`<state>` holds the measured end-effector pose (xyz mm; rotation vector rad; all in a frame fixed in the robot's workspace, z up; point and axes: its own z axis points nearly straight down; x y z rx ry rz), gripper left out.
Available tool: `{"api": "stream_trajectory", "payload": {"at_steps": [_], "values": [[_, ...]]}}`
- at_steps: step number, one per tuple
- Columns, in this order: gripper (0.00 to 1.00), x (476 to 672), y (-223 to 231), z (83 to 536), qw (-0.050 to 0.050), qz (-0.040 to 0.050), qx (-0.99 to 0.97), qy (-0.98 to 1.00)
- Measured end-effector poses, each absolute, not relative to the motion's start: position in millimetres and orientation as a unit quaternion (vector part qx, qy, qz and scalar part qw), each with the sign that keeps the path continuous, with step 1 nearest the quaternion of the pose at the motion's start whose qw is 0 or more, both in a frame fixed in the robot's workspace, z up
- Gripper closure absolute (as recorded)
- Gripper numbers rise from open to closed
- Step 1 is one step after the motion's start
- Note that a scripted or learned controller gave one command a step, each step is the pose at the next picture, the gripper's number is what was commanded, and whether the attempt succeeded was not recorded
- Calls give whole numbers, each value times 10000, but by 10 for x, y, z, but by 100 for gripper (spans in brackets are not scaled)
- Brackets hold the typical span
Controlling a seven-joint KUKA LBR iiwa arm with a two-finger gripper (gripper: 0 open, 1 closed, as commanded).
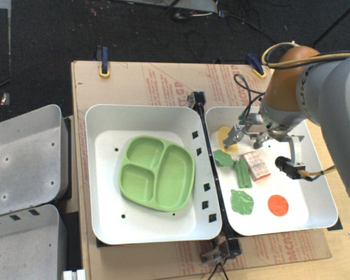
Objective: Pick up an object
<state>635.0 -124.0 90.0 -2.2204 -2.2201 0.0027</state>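
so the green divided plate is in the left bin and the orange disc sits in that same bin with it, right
Not quite. The camera view shows the green divided plate in the left bin, but the orange disc lies in the right bin, near its front.

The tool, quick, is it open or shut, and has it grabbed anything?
Tool: it hangs over the right bin, near the yellow piece; whether it is open, shut or holding something cannot be told.
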Motion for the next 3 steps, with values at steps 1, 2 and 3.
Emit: {"api": "stream_trajectory", "payload": {"at_steps": [1, 2, 3], "values": [[100, 6367, -1239, 1035, -15, -10, -7072, -7070], [100, 6341, -1268, 1471, -18, -11, -7077, -7065], [100, 6457, -1250, 2012, -26, -18, -7060, -7082]]}}
